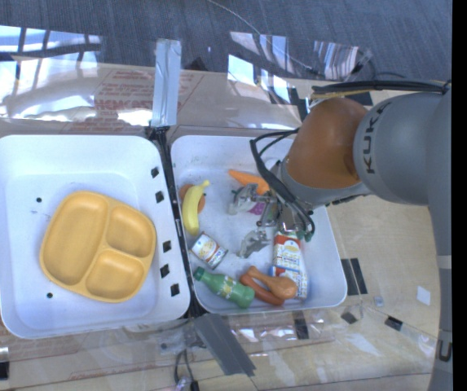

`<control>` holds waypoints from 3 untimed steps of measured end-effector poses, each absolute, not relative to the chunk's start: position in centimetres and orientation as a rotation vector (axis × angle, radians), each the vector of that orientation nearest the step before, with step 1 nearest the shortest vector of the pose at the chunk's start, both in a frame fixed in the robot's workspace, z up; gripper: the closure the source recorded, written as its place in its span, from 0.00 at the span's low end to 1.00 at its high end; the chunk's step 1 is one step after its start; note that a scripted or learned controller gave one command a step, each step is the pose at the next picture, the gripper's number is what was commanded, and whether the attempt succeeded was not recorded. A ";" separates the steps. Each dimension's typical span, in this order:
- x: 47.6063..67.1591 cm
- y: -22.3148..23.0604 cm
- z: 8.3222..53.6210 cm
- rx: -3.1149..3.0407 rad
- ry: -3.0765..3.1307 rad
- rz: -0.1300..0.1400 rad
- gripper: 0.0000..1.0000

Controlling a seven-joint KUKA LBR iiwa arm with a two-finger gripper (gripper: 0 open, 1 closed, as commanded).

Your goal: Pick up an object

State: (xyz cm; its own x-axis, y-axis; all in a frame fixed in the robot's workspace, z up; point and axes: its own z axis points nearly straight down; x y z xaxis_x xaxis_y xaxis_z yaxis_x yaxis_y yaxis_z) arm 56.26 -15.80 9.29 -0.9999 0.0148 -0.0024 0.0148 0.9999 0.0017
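My gripper (pixel 251 218) hangs over the middle of the right bin (pixel 331 255), fingers spread apart and open. One fingertip (pixel 241 196) is just below an orange carrot (pixel 245 177); the other sits left of a white bottle with a red cap (pixel 288 263). A small purple item (pixel 260 208) shows close to the gripper's base, partly hidden. A banana (pixel 191 208) lies at the bin's left side, with a small labelled jar (pixel 209 251) below it. Along the near wall lie a green bottle (pixel 226 287) and an orange sausage-like toy (pixel 267 284).
The left bin (pixel 21 169) holds a yellow divided plate (pixel 97 245). The arm's orange band and grey body (pixel 355 149) cover the right bin's far right corner. Cardboard and tape lie beyond the bins.
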 end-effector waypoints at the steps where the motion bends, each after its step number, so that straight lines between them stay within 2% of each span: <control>1: 61.1 -10.5 9.3 0.098 3.137 0.003 0.00; 2: 57.8 -15.5 17.6 -0.468 3.100 -0.006 0.00; 3: 63.2 -12.8 8.9 -0.469 3.110 0.004 0.00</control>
State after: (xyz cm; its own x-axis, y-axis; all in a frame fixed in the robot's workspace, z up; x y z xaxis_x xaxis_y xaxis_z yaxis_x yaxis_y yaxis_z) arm 63.15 -12.84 8.86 -0.9555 -0.2951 0.0031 -0.2951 0.9555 0.0033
